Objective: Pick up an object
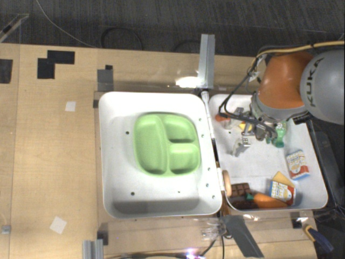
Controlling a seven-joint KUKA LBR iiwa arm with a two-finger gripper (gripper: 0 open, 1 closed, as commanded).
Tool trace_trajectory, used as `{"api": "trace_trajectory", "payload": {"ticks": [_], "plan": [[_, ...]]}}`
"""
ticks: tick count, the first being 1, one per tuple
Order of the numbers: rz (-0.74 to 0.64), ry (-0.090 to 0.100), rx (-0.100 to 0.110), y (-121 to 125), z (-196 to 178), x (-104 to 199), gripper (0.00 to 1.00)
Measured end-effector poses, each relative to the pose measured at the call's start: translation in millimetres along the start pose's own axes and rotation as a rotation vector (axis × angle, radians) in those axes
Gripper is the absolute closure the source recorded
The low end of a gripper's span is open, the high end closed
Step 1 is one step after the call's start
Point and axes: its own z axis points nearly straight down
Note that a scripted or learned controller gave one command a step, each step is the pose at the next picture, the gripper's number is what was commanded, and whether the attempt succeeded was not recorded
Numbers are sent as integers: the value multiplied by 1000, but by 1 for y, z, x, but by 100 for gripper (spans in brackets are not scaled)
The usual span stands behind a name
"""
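Several small objects are located in the right bin (318, 196), below the tool (245, 143): a carton (297, 164), a packet (282, 190) and a carrot (268, 201). Whether the tool is spread cannot be told. One isolated object should be selected and centred under the tool before descent.

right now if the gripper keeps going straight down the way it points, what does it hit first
Most likely bare floor of the right bin: the gripper points down over an open patch, though depth is hard to judge from above.
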Motion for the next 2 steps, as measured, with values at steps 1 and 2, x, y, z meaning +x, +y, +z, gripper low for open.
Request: {"api": "trace_trajectory", "payload": {"ticks": [1, 2], "plan": [[112, -1, 1, 4, 0, 7, 0], [-184, -1, 4, -63, -1, 28, 0]]}}
